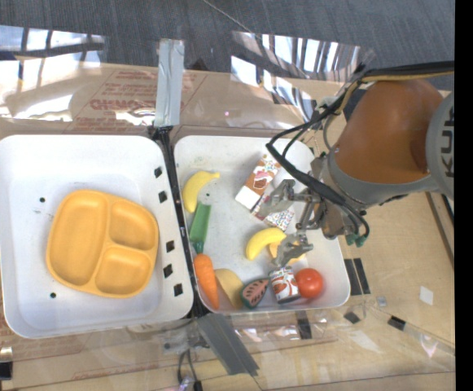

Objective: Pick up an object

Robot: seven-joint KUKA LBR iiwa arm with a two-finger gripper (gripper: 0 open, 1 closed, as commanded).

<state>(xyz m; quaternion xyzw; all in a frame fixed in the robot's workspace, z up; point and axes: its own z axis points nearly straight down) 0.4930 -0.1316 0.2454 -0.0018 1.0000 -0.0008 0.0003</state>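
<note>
Right bin (pixel 220 149), near edge: carrot (pixel 205 278), watermelon slice (pixel 255 292), can (pixel 282 286), tomato (pixel 309 283). Gripper (pixel 295 247) over bin's 4 o'clock area, just beside banana (pixel 262 243); jaw state indeterminate. Second banana (pixel 196 189) at 10 o'clock. Yellow tray (pixel 102 240) in left bin (pixel 16 169).

My lab bench: taped cardboard (pixel 98 96), two white bins (pixel 16 161), toy food (pixel 199 187), grey carpet (pixel 98 6) beyond.

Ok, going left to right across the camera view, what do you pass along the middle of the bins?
Yellow divided tray in the left bin → green item by the right bin's left wall → small banana → gripper → orange band of the arm.
</note>
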